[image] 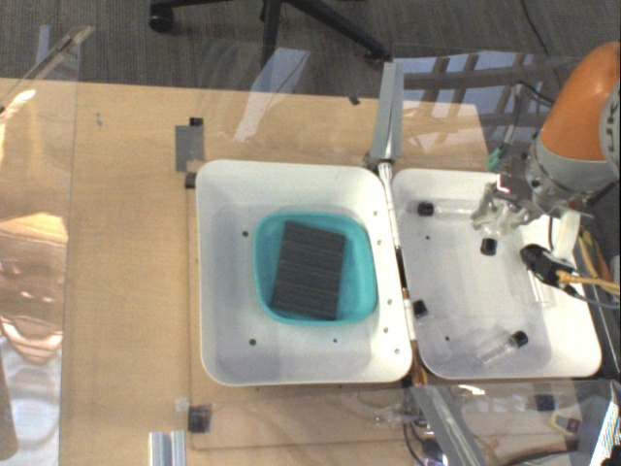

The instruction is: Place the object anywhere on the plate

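Bench of pale wood (107,289) bears two shallow white bins: the left bin (218,357) contains a teal square plate (361,289), and a dark grey ribbed rectangular block (309,270) lies flat upon it. The metal two-finger gripper (501,212) hangs over the right bin (466,289), released, grasping nothing.

A wooden bench (116,289) is carrying two shallow white bins side by side, the left bin (218,348) and the right bin (572,352), their inner rims apparently touching. A small dark block (189,144) is sitting on the wood beyond the left bin's far corner.
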Controlling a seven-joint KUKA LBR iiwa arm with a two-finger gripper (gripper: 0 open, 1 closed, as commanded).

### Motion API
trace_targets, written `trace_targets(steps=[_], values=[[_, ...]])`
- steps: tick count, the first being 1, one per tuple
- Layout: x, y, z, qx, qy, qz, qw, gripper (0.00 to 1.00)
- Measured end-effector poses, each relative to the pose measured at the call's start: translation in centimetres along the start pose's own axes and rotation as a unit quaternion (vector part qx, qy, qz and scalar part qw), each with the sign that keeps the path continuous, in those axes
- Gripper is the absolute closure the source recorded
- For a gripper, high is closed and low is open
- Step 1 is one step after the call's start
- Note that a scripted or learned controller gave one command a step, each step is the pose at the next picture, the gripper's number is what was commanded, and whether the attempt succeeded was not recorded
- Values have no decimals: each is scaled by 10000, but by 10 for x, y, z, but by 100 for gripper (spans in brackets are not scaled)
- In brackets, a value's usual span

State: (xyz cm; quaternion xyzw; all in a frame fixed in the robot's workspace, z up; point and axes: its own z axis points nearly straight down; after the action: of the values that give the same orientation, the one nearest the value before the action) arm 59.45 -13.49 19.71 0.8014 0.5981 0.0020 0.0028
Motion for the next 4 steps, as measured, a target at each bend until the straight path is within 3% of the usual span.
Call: trace_targets(steps=[1,2,3,4], values=[[0,0,0,-1,0,1,10000,0],[-33,38,-86,-29,-4,-1790,9838,0],[1,81,-241,-47,-3,-1205,9927,0],[-39,92,-240,-38,-9,-740,9973,0]])
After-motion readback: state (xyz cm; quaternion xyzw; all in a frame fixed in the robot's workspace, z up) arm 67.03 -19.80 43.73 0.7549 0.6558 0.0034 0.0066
